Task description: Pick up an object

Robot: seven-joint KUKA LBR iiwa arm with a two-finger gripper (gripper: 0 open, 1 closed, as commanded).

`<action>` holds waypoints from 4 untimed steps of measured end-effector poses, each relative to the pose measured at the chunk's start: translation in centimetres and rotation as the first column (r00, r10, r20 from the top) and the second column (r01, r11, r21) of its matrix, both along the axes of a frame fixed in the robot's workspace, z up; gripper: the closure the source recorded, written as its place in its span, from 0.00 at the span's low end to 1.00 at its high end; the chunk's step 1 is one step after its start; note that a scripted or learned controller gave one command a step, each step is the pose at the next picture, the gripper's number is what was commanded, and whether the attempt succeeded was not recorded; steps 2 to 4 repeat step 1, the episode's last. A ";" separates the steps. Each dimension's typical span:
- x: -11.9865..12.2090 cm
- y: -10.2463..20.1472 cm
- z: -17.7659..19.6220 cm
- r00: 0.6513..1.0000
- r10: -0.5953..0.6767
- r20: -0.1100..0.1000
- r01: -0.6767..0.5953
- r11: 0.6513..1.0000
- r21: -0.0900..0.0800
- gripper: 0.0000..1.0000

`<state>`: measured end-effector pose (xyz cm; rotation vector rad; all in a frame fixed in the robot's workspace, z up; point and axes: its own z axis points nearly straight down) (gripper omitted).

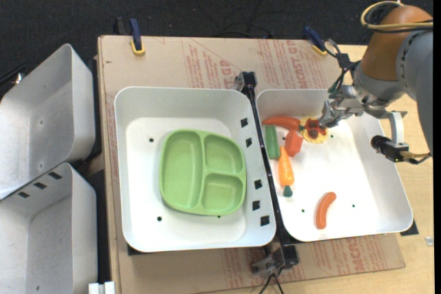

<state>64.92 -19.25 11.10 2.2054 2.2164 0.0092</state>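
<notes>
Nearest to where the camera looks down, an orange sausage-shaped toy (324,209) lies by itself on the floor of the right bin (386,206), well clear of everything else and likely the easiest piece to take cleanly. Farther in, using that bin's left wall as the reference, a carrot-like piece (285,172) and a green stick (272,142) sit close against the wall, and beyond them a red pepper (282,122) and a small orange-red piece (293,143) crowd together. The gripper (322,122) hangs at the far end of that cluster, right over a little red-and-yellow toy (315,130), which looks to be the object it is going for; whether it is open or closed cannot be made out from here. To do this well, I'd judge it should come straight down on that toy and avoid nudging the pepper just beside it, since the pieces are packed tight enough to snag two at once. Across the wall, the left bin (138,148) holds a green divided plate (203,173), no obstacle. Beyond the bins, blue clamps (136,36) pin the cardboard (200,62) to the bench.
</notes>
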 end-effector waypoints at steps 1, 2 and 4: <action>0.4 -0.7 4.6 1.000 -0.002 -0.009 0.002 1.000 0.004 1.00; 0.4 -0.7 4.6 1.000 -0.002 -0.009 0.002 1.000 0.004 1.00; 0.4 -0.7 4.6 1.000 -0.002 -0.009 0.002 1.000 0.004 1.00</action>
